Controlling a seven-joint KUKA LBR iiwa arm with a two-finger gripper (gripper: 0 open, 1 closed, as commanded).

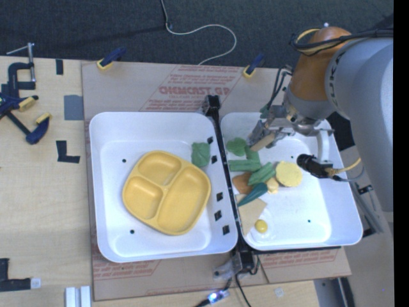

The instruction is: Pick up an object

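My gripper (260, 137) hangs over the back left part of the right bin (319, 235), just right of a green piece (236, 147) near the divider. Below it a pile lies against the bin's left wall: a long green pod (245, 165), another green piece (262, 172), a round yellow item (289, 174), an orange-brown piece (241, 183), a teal strip (254, 194) and a tan wedge (252, 209). A small yellow ball (261, 226) sits alone toward the front. Nothing is seen held in the gripper.
The left bin (105, 171) holds a yellow divided plate (167, 192) and a green leaf-shaped item (201, 153) by its right wall. A black divider (220, 171) runs between the bins. Clamps (19, 101) stand at the bench's far left.
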